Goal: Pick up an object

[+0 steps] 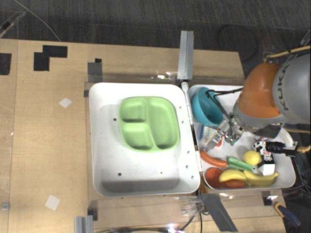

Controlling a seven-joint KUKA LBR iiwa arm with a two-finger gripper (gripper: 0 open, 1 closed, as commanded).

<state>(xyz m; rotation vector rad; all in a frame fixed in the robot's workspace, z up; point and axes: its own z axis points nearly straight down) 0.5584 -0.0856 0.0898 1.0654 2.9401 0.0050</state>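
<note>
One green divided tray (148, 123) sits in the left bin (104, 169), one blue cup (206, 107), one banana (249, 177) and one carrot (214, 160) crowd the right, the gripper (228, 132) hovering beside the cup, grip unreadable.

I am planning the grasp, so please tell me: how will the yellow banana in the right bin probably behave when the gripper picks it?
The banana looks smooth and glossy, so it may slip. Its curved, tapering shape could swivel between fingers if gripped off-centre. It lies against a red piece, which may be nudged.
</note>
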